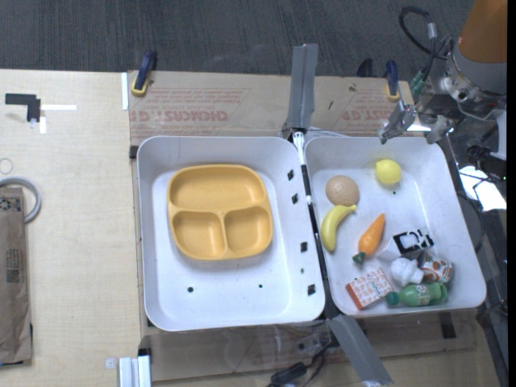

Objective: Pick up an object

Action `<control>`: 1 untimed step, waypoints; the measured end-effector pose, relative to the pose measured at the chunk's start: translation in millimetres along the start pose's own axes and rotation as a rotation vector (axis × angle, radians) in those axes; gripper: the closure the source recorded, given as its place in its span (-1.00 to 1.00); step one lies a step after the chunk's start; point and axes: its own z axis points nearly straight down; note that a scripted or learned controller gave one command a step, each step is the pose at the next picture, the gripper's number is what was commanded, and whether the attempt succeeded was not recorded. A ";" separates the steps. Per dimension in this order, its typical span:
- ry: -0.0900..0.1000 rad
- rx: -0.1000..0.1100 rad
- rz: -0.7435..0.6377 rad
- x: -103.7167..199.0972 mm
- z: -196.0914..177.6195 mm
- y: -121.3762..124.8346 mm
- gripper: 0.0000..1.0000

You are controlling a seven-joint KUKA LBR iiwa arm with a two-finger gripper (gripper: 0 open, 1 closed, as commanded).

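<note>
Yellow lemon (pixel 388 171) lies near the right bin's (pixel 462 216) far edge, light, firm, round and likely to roll; grip across its middle. Claw (pixel 413 126) hovers above that edge, fingers apart, holding nothing.

Two white bins are seen side by side. A yellow tray (pixel 219 213) lies in the left bin (pixel 161 297). A lemon (pixel 388 172), egg (pixel 342 189), banana (pixel 335 224) and carrot (pixel 371 235) lie in the right bin (pixel 463 240). The end effector (pixel 415 125) hangs over its upper right rim.
</note>
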 end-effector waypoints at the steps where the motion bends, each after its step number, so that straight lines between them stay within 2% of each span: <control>1: 0.001 0.001 0.004 -16.8 137.1 -100.2 -1.00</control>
